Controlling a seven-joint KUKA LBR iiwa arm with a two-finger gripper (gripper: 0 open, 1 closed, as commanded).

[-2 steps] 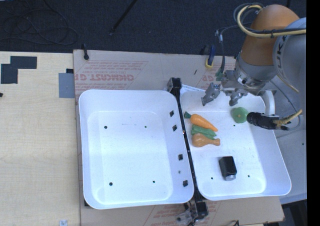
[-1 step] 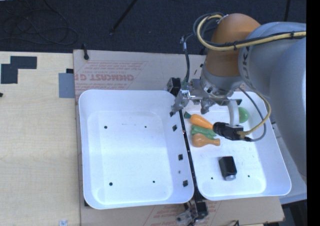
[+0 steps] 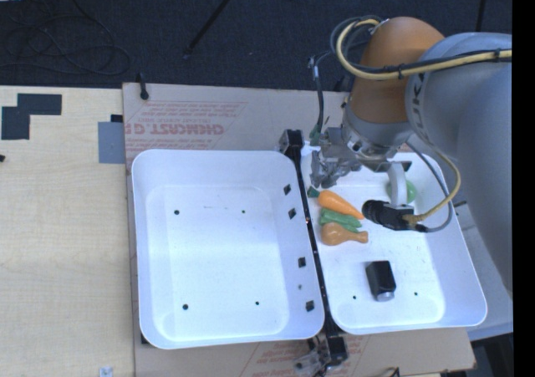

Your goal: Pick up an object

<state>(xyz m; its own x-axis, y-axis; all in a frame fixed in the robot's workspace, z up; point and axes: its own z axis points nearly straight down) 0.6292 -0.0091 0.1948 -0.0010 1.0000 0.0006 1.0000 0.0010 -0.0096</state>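
- Dark carpet [image 3: 167,16], crossed by loose black cables, is seen beyond a pale wood-grain tabletop [image 3: 58,241].
- Flat grey and black patches [image 3: 33,112] are stuck to the tabletop at the left.
- A brown cardboard sheet [image 3: 209,112] is laid under two shallow bins. Red print on it, upside down in this view, appears to read "CHEMCAST"; the smaller lines cannot be read.
- The left bin [image 3: 150,200] and the right bin [image 3: 456,287] are of smooth, glossy white plastic with rounded corners. Small black clips [image 3: 302,262] are set along the seam where they meet.
- In the right bin, a smooth orange carrot [image 3: 340,203], a short green piece [image 3: 341,219] and a tan-orange gourd-shaped piece [image 3: 343,236] are clustered near the seam, each just beside the next.
- A black block [image 3: 380,279] with a silvery end is lying well apart from them, toward the front of that bin.
- A pale white-and-green item [image 3: 401,187] is partly hidden under the arm; its shape cannot be told.
- The grey metal gripper [image 3: 326,175] is placed over the back left corner of the right bin, just beside the carrot. Whether it is open or closed cannot be told, and nothing is seen held in it.
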